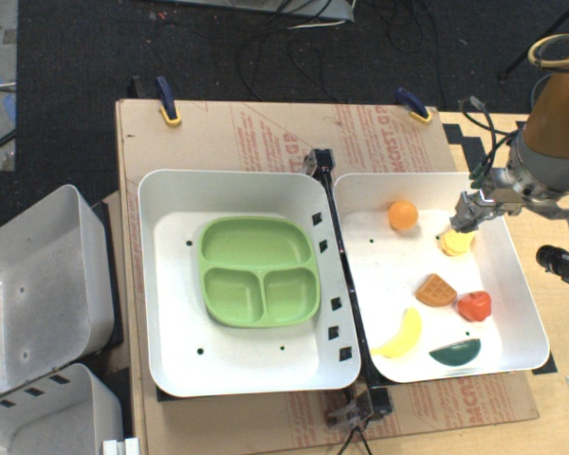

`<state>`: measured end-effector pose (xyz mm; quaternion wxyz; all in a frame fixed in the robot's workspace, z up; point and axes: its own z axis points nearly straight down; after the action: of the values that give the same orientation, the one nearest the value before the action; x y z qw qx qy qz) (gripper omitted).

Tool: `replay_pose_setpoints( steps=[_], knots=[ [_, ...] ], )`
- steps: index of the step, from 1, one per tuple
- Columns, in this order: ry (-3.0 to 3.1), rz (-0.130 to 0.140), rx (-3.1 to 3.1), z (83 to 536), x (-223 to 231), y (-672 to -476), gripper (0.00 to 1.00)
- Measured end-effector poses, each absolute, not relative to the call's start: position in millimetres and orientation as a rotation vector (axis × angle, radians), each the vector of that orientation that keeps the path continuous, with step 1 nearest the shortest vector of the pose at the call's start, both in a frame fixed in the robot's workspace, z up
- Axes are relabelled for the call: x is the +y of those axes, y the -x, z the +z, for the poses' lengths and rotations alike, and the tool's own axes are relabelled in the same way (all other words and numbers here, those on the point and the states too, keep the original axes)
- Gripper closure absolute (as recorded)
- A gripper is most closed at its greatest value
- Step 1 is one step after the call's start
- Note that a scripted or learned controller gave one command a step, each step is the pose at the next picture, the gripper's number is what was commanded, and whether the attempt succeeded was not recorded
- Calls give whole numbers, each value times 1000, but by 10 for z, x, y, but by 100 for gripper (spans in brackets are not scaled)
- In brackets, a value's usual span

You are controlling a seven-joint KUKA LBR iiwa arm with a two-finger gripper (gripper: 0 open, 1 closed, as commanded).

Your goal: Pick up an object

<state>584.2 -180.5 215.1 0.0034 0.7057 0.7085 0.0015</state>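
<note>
A small pale yellow lump (457, 243), rounded and smooth, lies near the far right wall of the right bin (522, 273), directly beneath the gripper (468, 212), whose state I cannot tell. Both glossy white bins sit on a cardboard sheet (237, 131) clamped at its far edge, above a dark floor strewn with cables.

Smooth glossy white plastic bins (161, 254), matt green plastic tray (260, 271), rough brown printed cardboard base (266, 131).
</note>
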Motion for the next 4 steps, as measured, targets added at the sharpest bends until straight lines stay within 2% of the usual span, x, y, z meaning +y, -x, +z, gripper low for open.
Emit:
replay_pose_setpoints(
  steps=[1,2,4],
  knots=[
    [-2214,2,2223,2526,-1805,-5852,100],
    [-2216,-1,2231,2385,-1301,-5690,100],
    [-2216,-2,2230,2274,-376,-5503,100]
  ],
)
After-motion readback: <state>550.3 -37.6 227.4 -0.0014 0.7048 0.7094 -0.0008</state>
